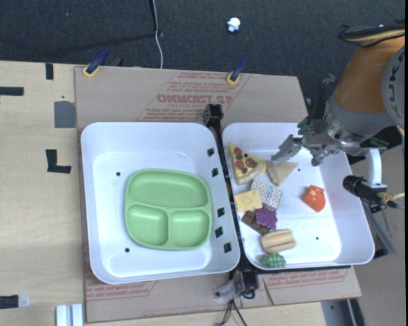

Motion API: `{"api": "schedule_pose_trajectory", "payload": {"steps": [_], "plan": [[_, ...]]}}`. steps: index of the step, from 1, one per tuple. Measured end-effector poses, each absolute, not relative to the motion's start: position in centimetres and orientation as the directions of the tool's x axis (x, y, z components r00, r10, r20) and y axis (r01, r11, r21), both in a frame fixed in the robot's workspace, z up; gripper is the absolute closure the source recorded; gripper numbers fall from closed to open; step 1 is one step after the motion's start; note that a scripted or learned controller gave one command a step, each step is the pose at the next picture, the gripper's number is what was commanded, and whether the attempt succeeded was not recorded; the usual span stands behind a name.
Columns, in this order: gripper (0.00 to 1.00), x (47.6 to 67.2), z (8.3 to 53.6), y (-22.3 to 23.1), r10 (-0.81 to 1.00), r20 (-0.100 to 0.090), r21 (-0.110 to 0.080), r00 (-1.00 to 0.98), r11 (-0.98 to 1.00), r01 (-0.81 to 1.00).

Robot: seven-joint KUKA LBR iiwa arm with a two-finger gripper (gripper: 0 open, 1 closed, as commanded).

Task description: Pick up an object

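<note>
Green grapes (273, 260) lie beside a tan bun (277, 240).

Red print "CHEMCAST GP" on brown cardboard sheet (183, 97) behind bins; repeated lines illegible.

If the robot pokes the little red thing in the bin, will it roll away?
Probably not far. The red toy looks blocky with flat faces, so it would likely slide or tip on the smooth white right bin floor. It sits apart from the other toy foods, so nothing would stop it. It looks small, likely light.
</note>
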State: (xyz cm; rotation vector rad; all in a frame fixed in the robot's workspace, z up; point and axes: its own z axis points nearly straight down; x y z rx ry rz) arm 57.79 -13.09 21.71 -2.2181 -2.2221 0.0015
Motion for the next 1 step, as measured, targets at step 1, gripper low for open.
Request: {"api": "schedule_pose_trajectory", "payload": {"steps": [1], "plan": [[0.0, 61.24, 10.14, -11.03, 1.0, -0.003, 0.009, -0.002, 0.002, 1.0]]}}
